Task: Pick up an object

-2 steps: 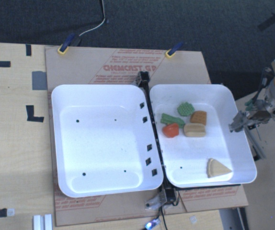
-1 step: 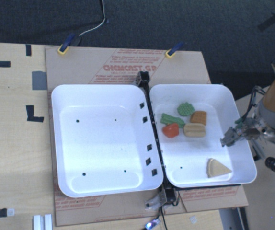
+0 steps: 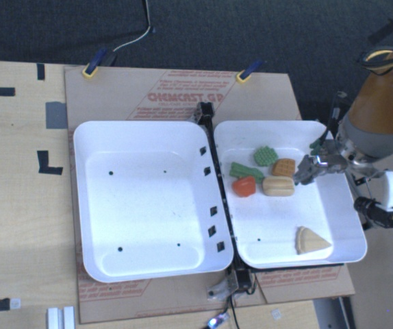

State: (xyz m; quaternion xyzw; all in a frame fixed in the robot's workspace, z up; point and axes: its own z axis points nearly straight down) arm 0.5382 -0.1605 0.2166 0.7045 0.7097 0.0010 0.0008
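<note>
- Counter point(image 3: 18, 184) at far left: black tape marks on it, no text I can read.
- Cardboard sheet point(image 3: 176, 91) under the bins: red print reads roughly "CHEMCAST GP"; more red lettering along the lower edges, too small to make out.
- Left bin point(image 3: 90, 204): no objects in it.
- Right bin point(image 3: 344, 249): red piece point(image 3: 244, 186) and green strip point(image 3: 241, 171) near the divider, then a bumpy green piece point(image 3: 265, 155), orange-brown block point(image 3: 284, 166) and tan roll point(image 3: 278, 186) in a tight cluster. Tan wedge point(image 3: 311, 240) sits apart near the front rim.
- My gripper point(image 3: 303, 172): low over the right bin, just beside the block and roll. Can't tell its state, too dark and small.
- Progress: nothing lifted yet. Grasp and lift both left to do. Best guess at target: block or roll.
</note>
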